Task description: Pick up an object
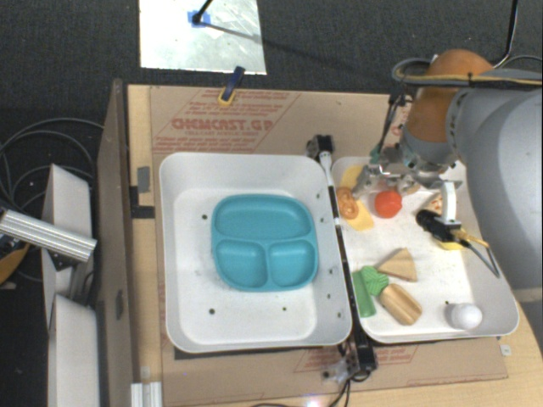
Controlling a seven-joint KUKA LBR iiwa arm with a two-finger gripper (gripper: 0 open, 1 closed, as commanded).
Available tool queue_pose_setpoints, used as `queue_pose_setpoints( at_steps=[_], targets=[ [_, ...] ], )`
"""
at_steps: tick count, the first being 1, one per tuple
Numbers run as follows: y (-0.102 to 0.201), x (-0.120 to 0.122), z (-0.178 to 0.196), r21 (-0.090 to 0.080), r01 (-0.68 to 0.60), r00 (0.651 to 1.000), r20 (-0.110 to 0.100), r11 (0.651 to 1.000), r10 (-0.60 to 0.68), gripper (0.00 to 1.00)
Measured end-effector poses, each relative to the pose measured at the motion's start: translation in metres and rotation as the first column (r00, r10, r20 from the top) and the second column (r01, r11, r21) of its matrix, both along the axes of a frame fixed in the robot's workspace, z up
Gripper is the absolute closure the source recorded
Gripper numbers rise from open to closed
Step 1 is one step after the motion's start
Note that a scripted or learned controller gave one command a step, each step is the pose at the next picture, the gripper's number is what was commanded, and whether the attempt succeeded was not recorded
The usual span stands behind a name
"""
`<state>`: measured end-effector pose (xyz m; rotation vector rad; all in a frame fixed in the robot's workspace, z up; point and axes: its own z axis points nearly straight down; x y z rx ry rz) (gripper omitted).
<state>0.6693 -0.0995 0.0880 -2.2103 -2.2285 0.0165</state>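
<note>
The claw [392,179] hung low over the right bin's [492,316] far end, just above a red ball [389,204]; whether it was spread or pinched could not be told. A blue divided tray [264,242] lay in the left bin [191,312].

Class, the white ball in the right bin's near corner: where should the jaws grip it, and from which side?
Grip the white ball across its middle, coming straight down from above. It is round, so any pair of opposite sides would likely serve, though the right bin wall crowds it.
</note>
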Motion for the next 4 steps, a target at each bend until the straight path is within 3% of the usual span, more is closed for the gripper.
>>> queue_pose_setpoints(
  at_steps=[1, 2, 3, 4],
  targets=[
    [-0.012, -0.042, -0.004, 0.005, 0.009, 1.0, 0.008, 1.0, -0.009, 0.0],
    [0.012, 0.001, -0.002, 0.003, -0.001, 1.0, 0.009, 1.0, 0.001, 0.0],
    [0.002, -0.07, -0.003, 0.006, 0.01, 1.0, 0.008, 1.0, -0.01, 0.0],
    [-0.029, 0.003, -0.002, 0.003, 0.004, 1.0, 0.019, 1.0, -0.004, 0.0]
  ],
)
